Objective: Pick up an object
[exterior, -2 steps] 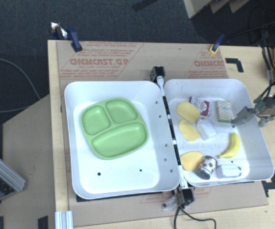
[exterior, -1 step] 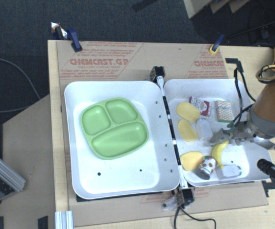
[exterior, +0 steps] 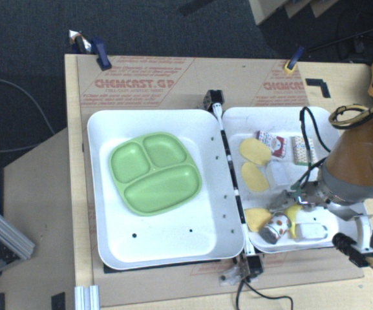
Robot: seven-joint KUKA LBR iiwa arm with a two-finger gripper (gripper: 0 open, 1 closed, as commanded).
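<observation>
Gripper (exterior: 294, 205) sits low in the right bin (exterior: 238, 118), at about five o'clock; whether it clasps anything I cannot tell. Just beside it lie a small can (exterior: 274, 228) and yellow pieces (exterior: 257, 219). Reaching seems underway; next comes a sure close and lift. Farther off, at nine o'clock, lies a green plate (exterior: 155, 173).

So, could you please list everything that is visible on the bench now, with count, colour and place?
Bins: 2, white, side by side on the bench; left bin, right bin.
Divided plate: 1, light green, three compartments, in the left bin.
Yellow pieces: 3, yellow, along the left side of the right bin; upper, middle, lower.
Packet: 1, red and white, top of the right bin.
Small can: 1, red and white, lying near the bin's front edge.
Clamps: 2, blue, at the board's back edge and.
Arm: 1, grey with orange band, over the right bin.
Gripper: 1, low among the items.
</observation>
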